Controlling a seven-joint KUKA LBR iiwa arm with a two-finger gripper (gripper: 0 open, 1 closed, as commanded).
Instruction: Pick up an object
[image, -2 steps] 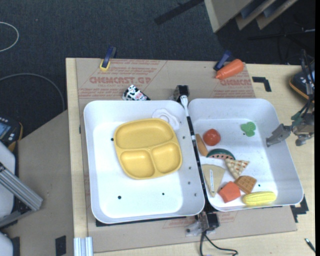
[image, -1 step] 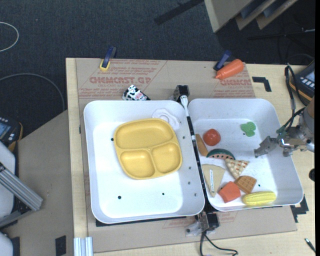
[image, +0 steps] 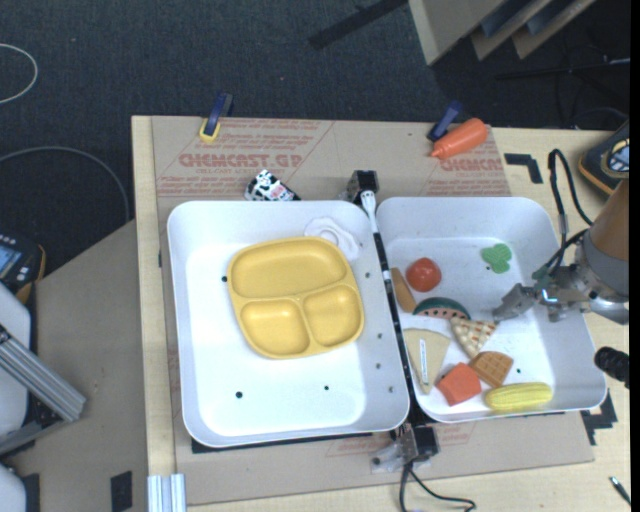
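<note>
Yellow corn (image: 517, 397), below end effector (image: 520, 300), apart

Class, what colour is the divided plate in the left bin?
Yellow; the divided plate shows best in the camera view.

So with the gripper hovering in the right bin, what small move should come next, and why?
Probably shift left and lower toward the waffle slice. The gripper sits over bare bin floor in the right bin with nothing seen in it, and that slice looks like the nearest toy, just below and left of it.
</note>
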